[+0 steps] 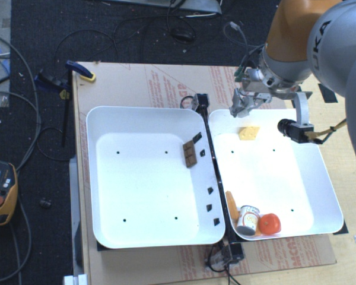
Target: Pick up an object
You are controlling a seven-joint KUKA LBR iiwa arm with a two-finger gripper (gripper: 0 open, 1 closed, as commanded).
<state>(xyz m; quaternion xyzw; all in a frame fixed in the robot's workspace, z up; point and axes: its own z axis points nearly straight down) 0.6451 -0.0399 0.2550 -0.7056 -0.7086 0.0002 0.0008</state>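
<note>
Now, gripper: above right bin's far edge; opening hard to tell, nothing visibly held
Cheese: just below it, on bin floor
Handling: likely light, soft-edged wedge; pinch flat sides

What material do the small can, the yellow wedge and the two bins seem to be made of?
The small can looks like metal with a printed paper label: its top rim shines silvery. The yellow wedge looks like matte plastic or foam, probably toy cheese; the view leaves this open. The left bin and the right bin look like smooth, slightly glossy white plastic with rounded moulded corners.
</note>
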